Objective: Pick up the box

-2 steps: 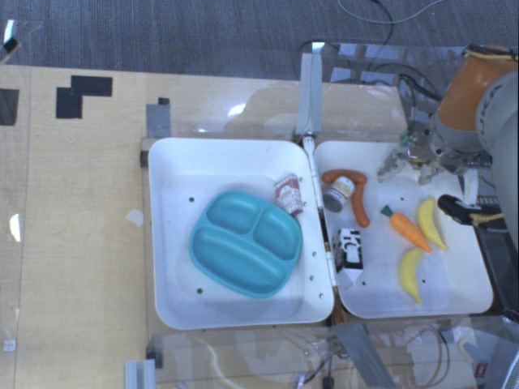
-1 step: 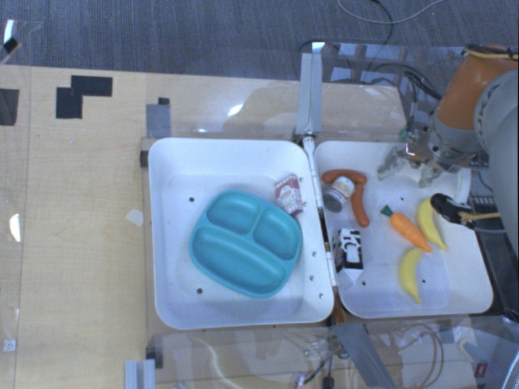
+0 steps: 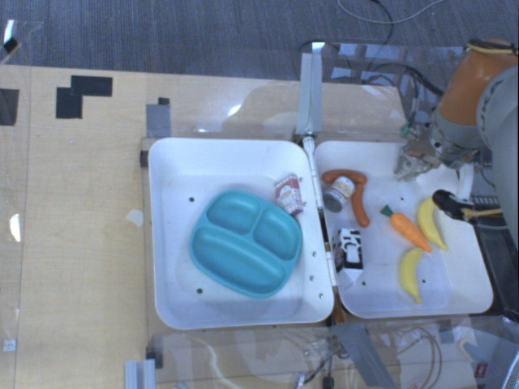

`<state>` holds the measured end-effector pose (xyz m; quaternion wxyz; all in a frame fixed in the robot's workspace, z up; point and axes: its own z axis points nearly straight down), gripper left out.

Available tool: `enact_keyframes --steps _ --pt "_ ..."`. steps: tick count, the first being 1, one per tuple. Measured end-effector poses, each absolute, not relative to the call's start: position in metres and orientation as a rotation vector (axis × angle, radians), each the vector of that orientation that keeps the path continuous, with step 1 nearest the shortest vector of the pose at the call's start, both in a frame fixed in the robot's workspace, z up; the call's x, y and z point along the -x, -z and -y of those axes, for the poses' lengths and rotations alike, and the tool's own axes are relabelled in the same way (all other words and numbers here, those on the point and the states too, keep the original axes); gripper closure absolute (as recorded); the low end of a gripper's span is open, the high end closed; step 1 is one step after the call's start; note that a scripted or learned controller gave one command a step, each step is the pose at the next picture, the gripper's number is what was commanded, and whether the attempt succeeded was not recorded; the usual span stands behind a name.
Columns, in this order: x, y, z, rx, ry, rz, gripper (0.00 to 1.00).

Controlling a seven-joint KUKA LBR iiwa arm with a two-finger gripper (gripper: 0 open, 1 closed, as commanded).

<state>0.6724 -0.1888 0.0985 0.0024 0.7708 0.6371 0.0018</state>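
A small black and white box (image 3: 349,248) lies against the left wall of the right bin (image 3: 454,302), near its middle. A small red and white packet (image 3: 289,194) leans at the right side of the left bin (image 3: 174,298), by the rim of a blue plate. My gripper (image 3: 412,167) hangs over the far right part of the right bin, well apart from both and up to the right of the box. Nothing shows in it.
A blue divided plate (image 3: 246,242) fills the middle of the left bin. The right bin also holds an orange sausage (image 3: 358,194), a small can (image 3: 340,191), a carrot (image 3: 408,228) and two bananas (image 3: 429,222) (image 3: 411,272).
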Motion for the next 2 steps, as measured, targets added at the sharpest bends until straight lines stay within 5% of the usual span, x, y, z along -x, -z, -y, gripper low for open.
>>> enact_keyframes --steps 1,2 --pt "-0.6374 -0.2252 0.1528 -2.38 -0.007 -2.044 1.0" --pt "-0.6394 -0.2332 0.1514 -2.376 -0.009 -2.048 1.0"
